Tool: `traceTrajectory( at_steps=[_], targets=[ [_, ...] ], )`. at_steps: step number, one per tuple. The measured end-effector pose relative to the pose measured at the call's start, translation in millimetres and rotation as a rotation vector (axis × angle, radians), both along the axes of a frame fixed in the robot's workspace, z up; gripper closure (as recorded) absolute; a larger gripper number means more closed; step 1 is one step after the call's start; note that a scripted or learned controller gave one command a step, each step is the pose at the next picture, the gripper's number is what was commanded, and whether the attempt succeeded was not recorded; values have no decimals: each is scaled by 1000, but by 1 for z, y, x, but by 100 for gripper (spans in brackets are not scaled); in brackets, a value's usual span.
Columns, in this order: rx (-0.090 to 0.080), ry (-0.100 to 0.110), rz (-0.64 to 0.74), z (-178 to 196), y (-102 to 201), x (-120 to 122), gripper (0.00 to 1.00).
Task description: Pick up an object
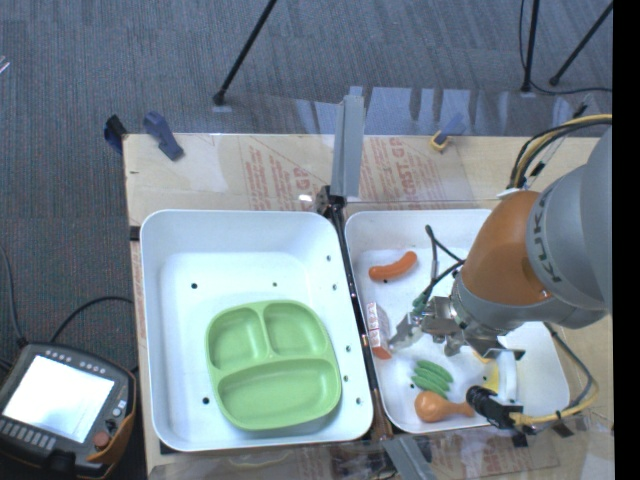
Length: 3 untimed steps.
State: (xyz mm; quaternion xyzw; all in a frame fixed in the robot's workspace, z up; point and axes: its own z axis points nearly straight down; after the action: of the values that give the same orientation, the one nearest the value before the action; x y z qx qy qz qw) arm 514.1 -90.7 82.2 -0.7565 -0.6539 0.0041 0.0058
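My gripper (424,330) hangs low inside the right bin (455,220), near its left-centre, below the arm's orange band (505,258). Just under it, toward the front, lies a green pea pod (433,376). An orange pear-shaped toy (440,406) rests at the bin's front edge. An orange-red sausage (392,266) lies further back, apart from the gripper. A small red piece (381,351) sits against the bin's left wall. A yellow and white item (497,375) is partly hidden beneath the wrist. Nothing visibly sits in the gripper.
The left bin (165,268) holds a green three-compartment plate (272,364). A grey post (349,153) stands behind the divider between the bins. Cables trail off the arm at the front right (545,418). A teach pendant (62,398) lies on the floor at left.
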Motion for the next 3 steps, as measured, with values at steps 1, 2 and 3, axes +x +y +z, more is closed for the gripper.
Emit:
traceTrajectory(
  at_steps=[1,2,3],
  targets=[
    [1,1,58,0,8,-42,0],
    [4,12,50,5,7,-44,100],
    [0,-3,-36,1,-16,-41,100]
  ],
)
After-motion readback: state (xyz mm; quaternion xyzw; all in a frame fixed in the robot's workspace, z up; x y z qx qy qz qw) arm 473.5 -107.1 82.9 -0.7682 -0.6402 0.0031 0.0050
